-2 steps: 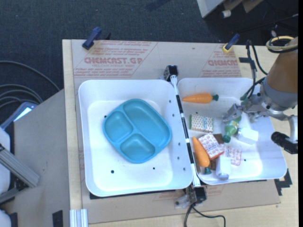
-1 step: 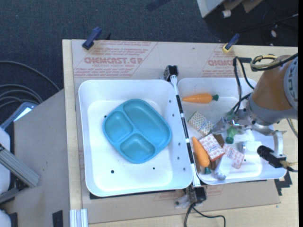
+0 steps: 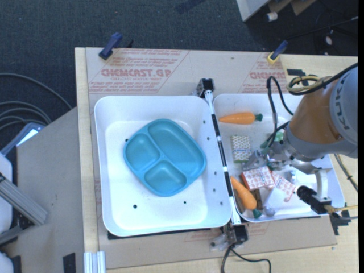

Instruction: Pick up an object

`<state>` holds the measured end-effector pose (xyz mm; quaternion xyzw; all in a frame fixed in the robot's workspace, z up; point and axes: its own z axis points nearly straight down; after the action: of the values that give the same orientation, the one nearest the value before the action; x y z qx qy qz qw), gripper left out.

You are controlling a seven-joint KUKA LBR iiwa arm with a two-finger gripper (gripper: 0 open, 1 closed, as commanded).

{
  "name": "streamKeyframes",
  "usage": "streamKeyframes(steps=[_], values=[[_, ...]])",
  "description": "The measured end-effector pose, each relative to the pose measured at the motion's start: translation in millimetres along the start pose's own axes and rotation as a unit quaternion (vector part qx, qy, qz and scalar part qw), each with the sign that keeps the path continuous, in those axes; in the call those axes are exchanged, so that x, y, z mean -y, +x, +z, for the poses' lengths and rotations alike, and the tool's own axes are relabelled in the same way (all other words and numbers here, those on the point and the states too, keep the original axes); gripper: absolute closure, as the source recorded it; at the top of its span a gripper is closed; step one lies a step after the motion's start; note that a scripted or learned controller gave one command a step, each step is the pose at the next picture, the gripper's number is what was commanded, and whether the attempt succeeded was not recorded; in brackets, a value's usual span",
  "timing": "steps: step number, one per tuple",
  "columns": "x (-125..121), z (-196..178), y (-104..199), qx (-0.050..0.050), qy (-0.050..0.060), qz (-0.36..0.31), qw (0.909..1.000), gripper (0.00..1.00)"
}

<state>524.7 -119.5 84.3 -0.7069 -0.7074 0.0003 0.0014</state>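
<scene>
I've got the arm [image 3: 321, 121] reaching in from the right, wrist low over the right bin [image 3: 335, 178], so I read this as the descend/grasp step of the pick. The pincer [image 3: 272, 155] sits down in the clutter near the bin's middle, but the wrist body hides the tips from my view, so I can't tell whether it's released, clenched, or has anything in it.

Candidates, all in the right bin: a carrot [image 3: 238, 118] toward the far end, well apart from the pincer; a second carrot [image 3: 243, 193] near the front, along the divider; a red-and-white packet [image 3: 259, 179] just beside the pincer, w/ a small patterned packet [image 3: 240, 147] behind it. The closest item looks like the red-and-white packet, prob. the target. The left bin [image 3: 108, 152] carries the blue divided plate [image 3: 164, 156], untouched and far from the action.

Next move, imo: confirm closure, then a straight vertical lift, slow, and check that something comes up between the tips. The packets are flat and overlap, so there's a risk of a slip or an empty lift. If empty, re-aim at the near carrot.
</scene>
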Motion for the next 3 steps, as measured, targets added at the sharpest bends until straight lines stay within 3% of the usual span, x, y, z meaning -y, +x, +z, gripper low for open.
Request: streamKeyframes(steps=[1,2,3], values=[[-66.9,-11.3,12.5,0.001,-0.001,0.0,1.0,0.0],[-103.4,-0.4,16.1,0.001,0.0,0.0,1.0,0.0],[-138.6,-1.0,-4.6,-0.007,0.013,0.0,0.9999,0.0]])
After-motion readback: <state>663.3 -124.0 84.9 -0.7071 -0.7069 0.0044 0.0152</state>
